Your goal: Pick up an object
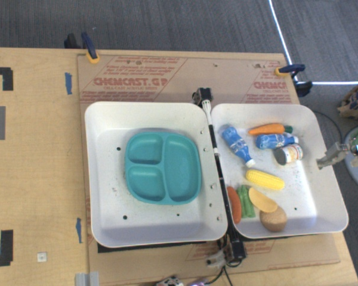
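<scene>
the gripper (333, 158) sits at the right rim of the right bin (329, 186), low and just outside the wall, with the rest of the arm (357, 145) barely entering at the view's right. nothing lies between it and the bin floor that i can call a grasp; whether it is spread or pinched i cannot tell at this size (the tip reads as a small grey wedge, no more).

step in hand, as i judge it: approach, before any pick. no object is lifted or tilted.

candidates, placed from the gripper:
- nearest, just to its left in the view: a small can (288, 154) lying on its side.
- beyond the can, touching or nearly so: a blue crumpled wrapper (274, 140), with a toy carrot (268, 128) above it.
- further left: a blue bottle (237, 145), near the divide between bins.
- down-left of the gripper: a toy corn cob (265, 180), then a yellow chip-like piece (263, 201) and a brown round piece (273, 220).
- furthest, by the divide: a green and orange pair of toy vegetables (241, 202).

the left bin (101, 159) holds a teal divided plate (163, 167), well apart from the gripper.

next move calls for: travel left over the wall, then descend on one item. the can is closest but crowded by the wrapper; the corn cob stands clearer on both long sides and looks the safer target.
</scene>
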### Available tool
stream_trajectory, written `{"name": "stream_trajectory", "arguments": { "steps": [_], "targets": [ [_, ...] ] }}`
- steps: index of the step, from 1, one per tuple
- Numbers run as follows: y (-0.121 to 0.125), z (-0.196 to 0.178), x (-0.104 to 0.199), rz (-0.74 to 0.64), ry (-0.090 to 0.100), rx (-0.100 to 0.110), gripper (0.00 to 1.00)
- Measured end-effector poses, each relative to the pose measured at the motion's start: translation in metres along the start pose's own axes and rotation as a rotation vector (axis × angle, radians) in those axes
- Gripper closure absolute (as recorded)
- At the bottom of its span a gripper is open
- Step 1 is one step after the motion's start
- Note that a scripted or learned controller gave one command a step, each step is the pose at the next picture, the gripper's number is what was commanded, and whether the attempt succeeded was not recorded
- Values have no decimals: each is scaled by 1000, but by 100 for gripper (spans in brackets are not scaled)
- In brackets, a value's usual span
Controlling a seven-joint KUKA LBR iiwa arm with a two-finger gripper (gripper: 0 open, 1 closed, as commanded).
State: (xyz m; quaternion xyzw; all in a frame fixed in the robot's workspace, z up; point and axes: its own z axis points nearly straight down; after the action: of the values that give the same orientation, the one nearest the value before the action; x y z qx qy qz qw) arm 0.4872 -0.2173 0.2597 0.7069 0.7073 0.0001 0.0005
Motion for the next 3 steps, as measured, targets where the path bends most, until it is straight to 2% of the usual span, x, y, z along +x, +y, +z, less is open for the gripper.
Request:
{"name": "stream_trajectory", "arguments": {
  "steps": [1, 2, 3],
  "targets": [
    [62, 140, 52, 45, 1, 2, 0],
    [98, 173, 122, 157, 1, -3, 0],
    [-7, 173, 122, 400, 1, -1, 0]
  ]
}}
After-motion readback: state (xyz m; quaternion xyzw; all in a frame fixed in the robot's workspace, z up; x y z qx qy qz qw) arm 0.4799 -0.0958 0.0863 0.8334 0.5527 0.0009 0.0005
